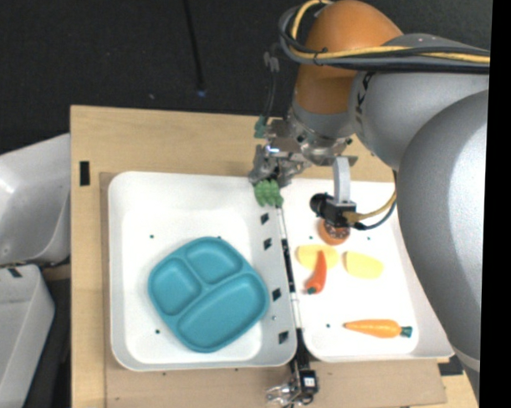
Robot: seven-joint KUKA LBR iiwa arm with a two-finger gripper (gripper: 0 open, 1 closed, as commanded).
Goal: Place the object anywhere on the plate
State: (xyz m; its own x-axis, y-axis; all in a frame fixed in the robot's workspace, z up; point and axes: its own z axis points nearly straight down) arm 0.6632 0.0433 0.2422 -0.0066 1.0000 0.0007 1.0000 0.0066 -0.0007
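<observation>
Wooden desk carries 2 shallow white bins side by side. Left bin holds a blue plate with 3 compartments, lying toward the near half of the bin, nothing on it. The arm's jaws hang over the far end of the divide between the 2 bins, above the left bin's far right corner. A small green object sits at the jaw tips, directly under the metal fingers and touching them; it looks pinched between them, so the jaws read as clamped on the green object, though the fingers themselves are small and partly in shadow. The green object is well apart from the plate, off its far right side, and above the bin rim rather than lying on the bin floor as far as can be told. Right bin holds 2 pale yellow pieces, a red-orange pepper-like piece between them, a carrot near the front, and a small round orange item beneath a black fitting on the arm.
</observation>
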